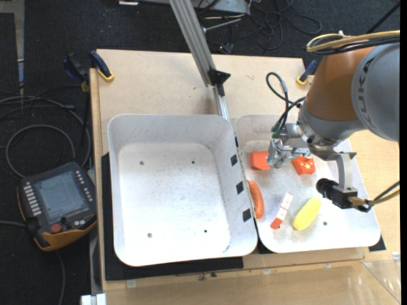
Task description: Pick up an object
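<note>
The right bin (343, 237) holds several small things: an orange block (259, 161), a red block with a yellow mark (304, 165), an orange sausage-like piece (256, 197) by the left wall, a white and red tube (282, 210) and a yellow lemon-like piece (306, 213). My gripper (278, 156) hangs low over the bin's upper part, between the orange block and the red block, right beside the orange block. Nothing shows between its fingers.
The left bin (127, 138) lies beside the right one, with a slanted metal bar (194, 33) above their shared edge. A black part on the arm (335, 192) hangs over the right bin. A teach pendant (57, 202) lies off the bench at left.
</note>
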Controlling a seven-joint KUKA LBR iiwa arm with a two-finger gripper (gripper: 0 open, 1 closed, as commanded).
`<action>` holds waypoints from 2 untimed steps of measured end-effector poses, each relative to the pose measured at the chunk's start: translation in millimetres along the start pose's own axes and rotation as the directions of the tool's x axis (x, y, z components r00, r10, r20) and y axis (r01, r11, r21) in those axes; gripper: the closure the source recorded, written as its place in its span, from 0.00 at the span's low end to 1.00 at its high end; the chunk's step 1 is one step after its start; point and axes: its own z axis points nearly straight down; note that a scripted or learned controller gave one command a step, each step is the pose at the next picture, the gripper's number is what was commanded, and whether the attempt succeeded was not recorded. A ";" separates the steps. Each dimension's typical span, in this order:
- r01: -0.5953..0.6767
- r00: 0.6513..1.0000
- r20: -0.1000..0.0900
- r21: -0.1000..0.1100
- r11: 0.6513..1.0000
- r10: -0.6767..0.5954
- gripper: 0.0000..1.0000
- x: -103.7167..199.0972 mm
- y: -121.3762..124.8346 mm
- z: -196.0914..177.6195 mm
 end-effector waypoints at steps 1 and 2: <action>0.001 1.000 0.000 0.000 1.000 -0.001 1.00 55.1 -4.0 -13.5; 0.000 1.000 -0.001 0.001 1.000 0.000 1.00 104.2 -7.8 -21.5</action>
